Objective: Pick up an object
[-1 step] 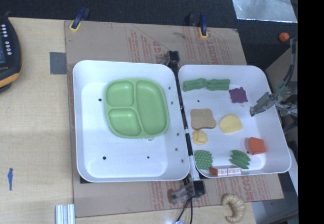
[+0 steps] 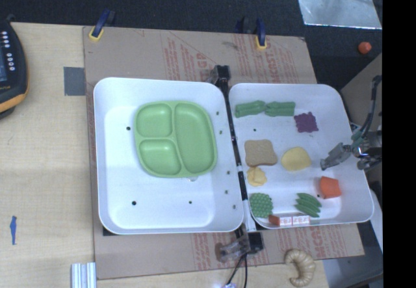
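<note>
Croissant (image 2: 300, 266) sits loose on the tabletop (image 2: 45, 170), outside the bins. Claw (image 2: 333, 157) hovers at right bin (image 2: 338, 95) edge, nothing visibly held; opening unclear. Nearest target: orange block (image 2: 329, 187), likely light, rigid; pinch flat sides.

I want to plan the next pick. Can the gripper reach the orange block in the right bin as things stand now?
Probably yes. The gripper sits just above the orange block near the right bin's right side, with nothing lying between them.
</note>
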Controlling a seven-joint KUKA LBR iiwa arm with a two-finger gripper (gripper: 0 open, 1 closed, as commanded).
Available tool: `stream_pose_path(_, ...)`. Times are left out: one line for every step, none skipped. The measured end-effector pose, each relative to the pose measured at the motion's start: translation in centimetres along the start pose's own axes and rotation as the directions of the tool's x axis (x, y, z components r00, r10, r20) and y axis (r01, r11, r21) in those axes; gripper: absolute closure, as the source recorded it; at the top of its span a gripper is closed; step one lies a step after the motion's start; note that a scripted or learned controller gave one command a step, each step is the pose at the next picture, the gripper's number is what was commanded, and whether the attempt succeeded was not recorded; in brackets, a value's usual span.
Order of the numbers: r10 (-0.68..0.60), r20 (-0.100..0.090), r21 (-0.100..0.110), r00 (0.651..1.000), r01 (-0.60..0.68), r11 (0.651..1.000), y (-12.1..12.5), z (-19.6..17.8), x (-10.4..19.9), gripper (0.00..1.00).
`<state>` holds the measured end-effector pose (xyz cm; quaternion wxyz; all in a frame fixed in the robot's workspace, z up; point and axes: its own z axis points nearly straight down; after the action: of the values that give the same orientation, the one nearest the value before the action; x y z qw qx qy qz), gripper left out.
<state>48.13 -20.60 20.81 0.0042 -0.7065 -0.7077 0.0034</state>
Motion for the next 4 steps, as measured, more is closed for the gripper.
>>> stream_pose_path(-0.005, -0.001, -0.003, 1.000, 0.005, 1.000, -0.5, 9.9, 1.5, 0.00)
stream_pose_path(-0.009, 0.004, -0.023, 1.000, 0.009, 1.000, 8.6, 0.1, 4.0, 0.00)
stream_pose_path(0.000, 0.003, -0.013, 1.000, 0.000, 1.000, 12.7, 2.7, -0.5, 0.00)
stream_pose_path(-0.007, 0.003, -0.008, 1.000, 0.007, 1.000, 16.5, 10.2, -0.5, 0.00)
